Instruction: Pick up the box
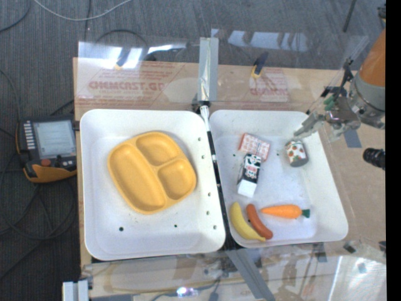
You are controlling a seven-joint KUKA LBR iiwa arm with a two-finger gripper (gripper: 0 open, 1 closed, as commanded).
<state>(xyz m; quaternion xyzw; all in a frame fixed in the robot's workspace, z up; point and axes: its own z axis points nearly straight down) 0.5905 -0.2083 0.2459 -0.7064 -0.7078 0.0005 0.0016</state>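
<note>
Down at the near edge of the right bin (326, 187), a banana (243, 223), a sausage (259, 222) and a carrot (285, 212) lie close together. Farther up, the box (249, 175) lies near the bin's left wall, with a pink packet (254, 146) just beside its top. That packet could get grabbed by mistake. Farthest off, the hand (308, 125) hangs over the far right corner, by a small round toy (296, 153). It looks open and holds nothing.

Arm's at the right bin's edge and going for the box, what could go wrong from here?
The box touches the carton at one corner, so a finger may snag or shove the carton. The box lies flat and low, so the fingers may slide over it. The gripper hangs beside the strawberry and could bump it on the way.
</note>
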